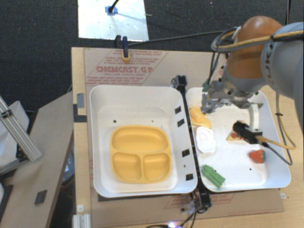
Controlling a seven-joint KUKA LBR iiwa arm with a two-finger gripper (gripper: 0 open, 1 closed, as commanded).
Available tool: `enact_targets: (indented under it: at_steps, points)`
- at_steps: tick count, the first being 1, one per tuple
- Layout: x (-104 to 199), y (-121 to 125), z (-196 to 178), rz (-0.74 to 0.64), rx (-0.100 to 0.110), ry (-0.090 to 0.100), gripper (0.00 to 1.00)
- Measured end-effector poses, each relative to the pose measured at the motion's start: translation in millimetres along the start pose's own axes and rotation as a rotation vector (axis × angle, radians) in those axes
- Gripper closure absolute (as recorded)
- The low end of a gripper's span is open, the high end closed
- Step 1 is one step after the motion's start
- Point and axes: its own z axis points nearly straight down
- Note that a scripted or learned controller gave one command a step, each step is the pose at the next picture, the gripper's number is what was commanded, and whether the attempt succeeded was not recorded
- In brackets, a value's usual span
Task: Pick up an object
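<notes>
The brown bench [142, 63] carries the left bin [102, 127] and the right bin [237, 170], set just beside each other.

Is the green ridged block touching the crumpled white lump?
Apart. The camera view shows bare bin floor between the green ridged block and the crumpled white lump.

Divided tray [140, 153] in left bin [137, 103]

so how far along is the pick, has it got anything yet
Done: the gripper is down inside the right bin, right by the soft yellow piece.
In hand: nothing visibly held. The yellow piece, white lump, green block and red piece all lie on the bin floor.
Left: the actual grab and lift, probably of the yellow piece.
</notes>
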Motion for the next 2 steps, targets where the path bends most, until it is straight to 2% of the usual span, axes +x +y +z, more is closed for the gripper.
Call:
enact_targets:
  at_steps: [1, 2]
  points:
    - [43.3, -14.6, 5.1, 0.0, 0.0, -0.001, 1.0]
    - [101.1, -19.2, 10.9, 0.0, 0.0, -0.001, 1.0]
